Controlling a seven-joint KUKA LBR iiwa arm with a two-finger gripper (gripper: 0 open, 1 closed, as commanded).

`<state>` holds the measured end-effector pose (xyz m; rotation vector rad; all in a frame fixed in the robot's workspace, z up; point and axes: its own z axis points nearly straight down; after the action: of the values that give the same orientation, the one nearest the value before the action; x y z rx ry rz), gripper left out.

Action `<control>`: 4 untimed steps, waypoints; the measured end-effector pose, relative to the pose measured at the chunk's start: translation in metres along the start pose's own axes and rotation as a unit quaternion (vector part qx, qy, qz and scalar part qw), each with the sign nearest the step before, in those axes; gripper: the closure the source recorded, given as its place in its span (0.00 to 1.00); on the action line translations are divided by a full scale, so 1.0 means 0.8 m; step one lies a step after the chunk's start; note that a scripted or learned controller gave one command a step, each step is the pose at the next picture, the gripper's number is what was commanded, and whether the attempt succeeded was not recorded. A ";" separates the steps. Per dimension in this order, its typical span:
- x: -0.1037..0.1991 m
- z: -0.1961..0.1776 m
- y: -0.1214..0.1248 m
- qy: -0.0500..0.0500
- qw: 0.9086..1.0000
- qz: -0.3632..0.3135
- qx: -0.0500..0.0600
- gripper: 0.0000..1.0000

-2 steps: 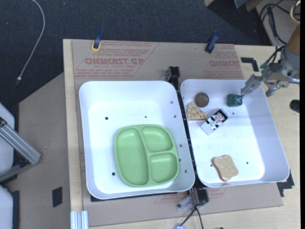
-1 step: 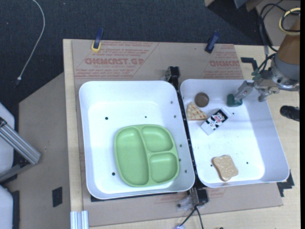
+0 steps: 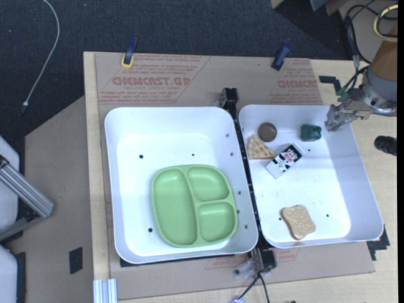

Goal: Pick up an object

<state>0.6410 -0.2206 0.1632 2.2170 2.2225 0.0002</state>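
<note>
The right bin (image 3: 353,188) holds several small objects. A brown round piece (image 3: 267,132) lies near its far left corner, and a tan waffle-like piece (image 3: 257,148) sits just below it. A small black-and-white box (image 3: 284,161) lies next to the waffle piece. A dark teal lump (image 3: 310,132) rests near the far edge. A toast-shaped piece (image 3: 298,221) lies near the front. My gripper (image 3: 336,117) hangs over the bin's far right corner, a little to the right of the teal lump, and nothing shows in its grasp.
The left bin (image 3: 126,169) holds a green divided plate (image 3: 193,204). A black divider clamp (image 3: 229,97) sits between the bins at the back. Blue clamps (image 3: 281,55) hold the cardboard base at the far edge.
</note>
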 end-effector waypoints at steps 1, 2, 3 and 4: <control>0.000 -0.058 0.010 -0.001 1.000 0.001 -0.003 1.00; 0.003 -0.120 0.001 -0.001 1.000 0.001 -0.003 1.00; 0.002 -0.170 0.003 -0.001 1.000 0.001 -0.003 1.00; 0.063 -0.147 -0.004 0.002 1.000 -0.001 0.002 1.00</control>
<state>0.6374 -0.1699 0.2810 2.2184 2.2291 -0.0006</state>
